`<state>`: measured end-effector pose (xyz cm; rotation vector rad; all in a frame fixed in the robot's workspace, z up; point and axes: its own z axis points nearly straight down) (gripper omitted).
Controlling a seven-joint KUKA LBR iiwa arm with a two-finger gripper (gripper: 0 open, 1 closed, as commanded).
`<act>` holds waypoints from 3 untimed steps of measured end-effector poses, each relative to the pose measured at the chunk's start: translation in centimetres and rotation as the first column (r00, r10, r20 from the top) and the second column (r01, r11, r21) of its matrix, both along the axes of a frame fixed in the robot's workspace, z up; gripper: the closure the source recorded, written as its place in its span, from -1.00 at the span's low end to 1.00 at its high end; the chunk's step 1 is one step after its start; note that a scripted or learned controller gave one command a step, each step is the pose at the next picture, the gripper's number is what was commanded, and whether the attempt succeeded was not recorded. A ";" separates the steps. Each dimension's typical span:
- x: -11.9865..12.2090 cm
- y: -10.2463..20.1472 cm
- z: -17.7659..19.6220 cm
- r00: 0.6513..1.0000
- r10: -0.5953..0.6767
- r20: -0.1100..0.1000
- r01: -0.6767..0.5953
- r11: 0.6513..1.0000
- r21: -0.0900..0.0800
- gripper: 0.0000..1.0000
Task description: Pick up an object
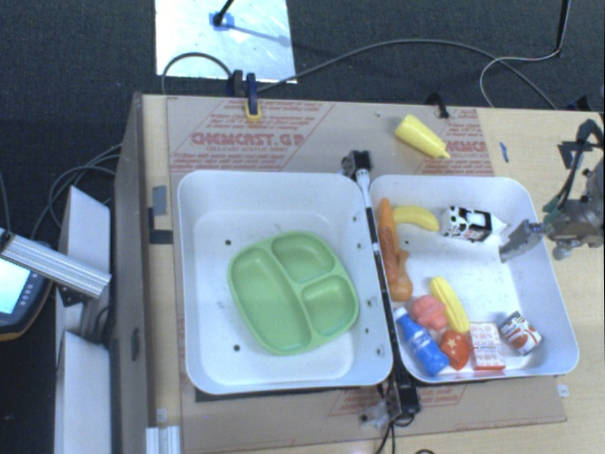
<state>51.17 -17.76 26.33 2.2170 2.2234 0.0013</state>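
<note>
Seeing gripper over right bin rim, near cow toy | we can't tell its grip state | green tray in left bin

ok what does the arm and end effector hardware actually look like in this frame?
Little of it is in frame. The end effector is a grey metal piece, angular and tapering to a blunt tip, poking in over the right bin's rim. Behind it sits a boxy grey mount with thin dark cables looping above it. No markings are legible, and the image is too blurry for finer detail.

Even bright overhead light, soft shadows, slightly blurry, low resolution
</note>
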 end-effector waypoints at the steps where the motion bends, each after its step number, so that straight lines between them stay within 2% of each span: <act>1: -2.3 4.7 -9.5 1.000 0.000 -0.002 0.000 1.000 0.001 -1.00; 2: -2.3 5.9 -13.3 1.000 -0.003 0.005 0.003 1.000 -0.001 -1.00; 3: -1.9 6.1 -14.3 1.000 -0.003 0.019 0.003 1.000 -0.003 -1.00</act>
